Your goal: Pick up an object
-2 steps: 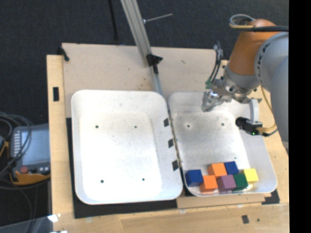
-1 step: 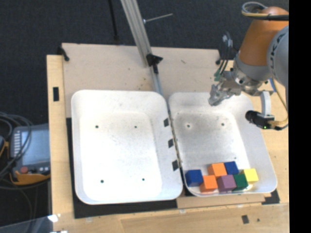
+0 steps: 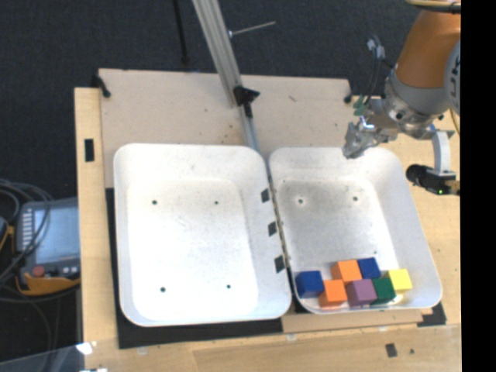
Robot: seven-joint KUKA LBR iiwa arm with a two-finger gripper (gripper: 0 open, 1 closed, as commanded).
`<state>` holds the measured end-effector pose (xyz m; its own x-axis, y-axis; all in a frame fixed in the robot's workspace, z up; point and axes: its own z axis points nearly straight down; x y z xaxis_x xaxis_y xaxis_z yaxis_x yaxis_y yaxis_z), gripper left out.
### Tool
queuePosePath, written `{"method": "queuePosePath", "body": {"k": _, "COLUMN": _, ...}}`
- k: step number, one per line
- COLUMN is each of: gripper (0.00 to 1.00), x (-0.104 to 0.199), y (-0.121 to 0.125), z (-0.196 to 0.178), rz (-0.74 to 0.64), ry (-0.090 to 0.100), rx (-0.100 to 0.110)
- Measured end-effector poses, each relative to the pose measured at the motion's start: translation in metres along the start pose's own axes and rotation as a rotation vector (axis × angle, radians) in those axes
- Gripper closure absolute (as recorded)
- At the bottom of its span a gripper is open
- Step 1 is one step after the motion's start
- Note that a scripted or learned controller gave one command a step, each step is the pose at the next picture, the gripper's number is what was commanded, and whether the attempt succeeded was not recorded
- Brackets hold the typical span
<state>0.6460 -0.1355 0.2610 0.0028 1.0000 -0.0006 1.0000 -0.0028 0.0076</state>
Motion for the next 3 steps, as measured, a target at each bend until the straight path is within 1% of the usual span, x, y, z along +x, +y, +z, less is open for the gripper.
{"method": "queuePosePath", "body": {"k": 1, "gripper": 1.00, "x": 0.049, "y": -0.020, "z": 0.013, "rz": -0.008, "ry": 0.000, "rx": 0.007}}
{"method": "queuePosePath", "body": {"k": 2, "gripper": 1.00, "x": 0.099, "y": -0.041, "z": 0.024, "rz": -0.008, "ry": 0.001, "rx": 0.008}}
{"method": "queuePosePath", "body": {"k": 3, "gripper": 1.00, "x": 0.156, "y": -0.063, "z": 0.028, "rz": -0.010, "ry": 0.002, "rx": 0.008}}
